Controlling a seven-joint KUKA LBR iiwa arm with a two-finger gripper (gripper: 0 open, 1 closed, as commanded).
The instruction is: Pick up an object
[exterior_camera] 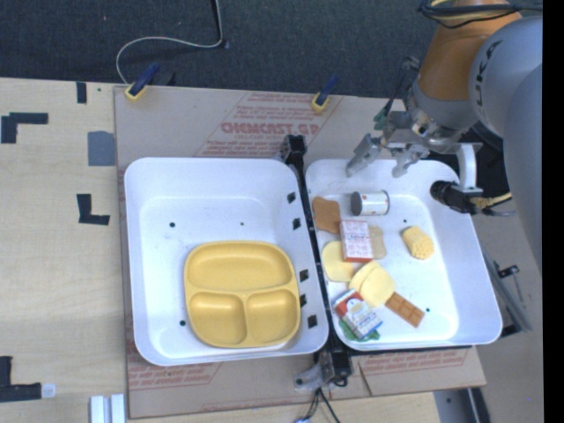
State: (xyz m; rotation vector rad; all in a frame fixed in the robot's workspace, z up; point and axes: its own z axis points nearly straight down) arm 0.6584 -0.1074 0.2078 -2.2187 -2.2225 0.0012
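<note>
**Hovering over the right bin's far edge, nothing chosen yet**

My jaws (386, 155) are spread, the two fingers splayed apart with nothing between them. They hang above the far rim of the right bin (458, 320), near its far-left corner, so I judge I am in the approach step: positioned over the pile, no grasp begun.

Closest to me is a small white can (370, 204) lying on its side, just inside the far edge of that bin. Beside it toward the left wall lies a brown cracker (325, 214), and just nearer the front sits a red-and-white packet (355, 240) resting on top of other flat pieces. A yellow corn cob (418, 242) lies by itself toward the right wall, apart from the heap. Toward the front edge I see a yellow wedge (374, 282), a brown wafer bar (405, 308) and a green-and-red pouch (359, 315) crowded near the front-left corner.

The left bin (141, 192) carries a yellow divided tray (241, 293) at its front half.

My next move, as I judge it, calls for dropping onto one item; the can is nearest, but it may roll, so my fingers should straddle its round sides. The corn cob stands free of neighbours and would be the cleaner target.
</note>
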